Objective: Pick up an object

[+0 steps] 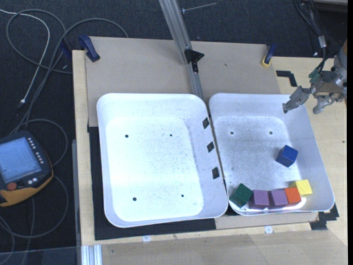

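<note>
A blue cube (287,155) lies in the right bin (248,112), right of its middle. Along that bin's near edge sit a green block (241,195), a purple block (261,197), another purple block (278,197), an orange block (293,195) and a yellow block (304,188) in a row. My gripper (308,104) hangs over the bin's far right corner, well above and behind the blue cube. Its two fingers are spread apart with nothing between them.
The left bin (151,101) stands beside the right one. A metal pole (176,26) slants down to the gap between the bins. Blue and yellow clamps hold the board's far corners. A teach pendant (22,162) and cables lie on the floor at left.
</note>
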Controlling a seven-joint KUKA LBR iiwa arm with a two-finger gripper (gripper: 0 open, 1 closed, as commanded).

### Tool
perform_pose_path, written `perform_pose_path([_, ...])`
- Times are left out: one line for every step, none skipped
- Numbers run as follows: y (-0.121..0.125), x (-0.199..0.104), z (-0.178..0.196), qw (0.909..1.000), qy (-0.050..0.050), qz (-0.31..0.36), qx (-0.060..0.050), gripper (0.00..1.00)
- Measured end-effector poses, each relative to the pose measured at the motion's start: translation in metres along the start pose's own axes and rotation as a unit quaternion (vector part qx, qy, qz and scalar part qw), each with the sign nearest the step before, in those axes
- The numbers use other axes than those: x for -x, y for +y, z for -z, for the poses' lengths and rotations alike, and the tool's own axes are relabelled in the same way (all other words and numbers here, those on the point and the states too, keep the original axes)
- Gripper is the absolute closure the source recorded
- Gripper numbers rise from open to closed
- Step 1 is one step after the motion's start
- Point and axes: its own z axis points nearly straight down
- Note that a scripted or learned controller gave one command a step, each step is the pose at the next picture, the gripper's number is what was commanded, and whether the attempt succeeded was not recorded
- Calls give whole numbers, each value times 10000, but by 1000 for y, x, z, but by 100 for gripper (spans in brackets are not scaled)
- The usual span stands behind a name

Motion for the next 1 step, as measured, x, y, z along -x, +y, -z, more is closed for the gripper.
perform_pose_path([-24, 15, -163, 10000, 16, -10, -34, 0])
